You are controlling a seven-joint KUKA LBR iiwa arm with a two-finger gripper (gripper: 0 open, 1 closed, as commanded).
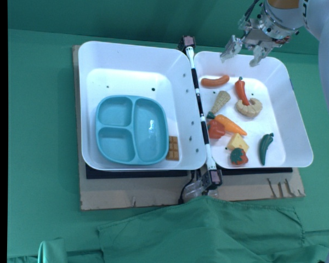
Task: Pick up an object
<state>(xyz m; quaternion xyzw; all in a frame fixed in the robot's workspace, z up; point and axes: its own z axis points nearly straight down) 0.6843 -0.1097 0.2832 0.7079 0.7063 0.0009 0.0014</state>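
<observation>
Open gripper [243, 50] hovers above sausage [215, 81], which lies lengthwise left-right.

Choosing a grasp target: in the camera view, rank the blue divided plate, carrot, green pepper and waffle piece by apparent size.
1. Blue divided plate, by far the largest.
2. Carrot.
3. Green pepper, close to the carrot in length, so that order is unsure.
4. Waffle piece, smallest.

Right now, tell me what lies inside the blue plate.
The blue plate has three sections, all bare, with only a glare spot. A brown waffle lies beside its right edge, outside it. Whatever lies beneath the plate is covered.
</observation>
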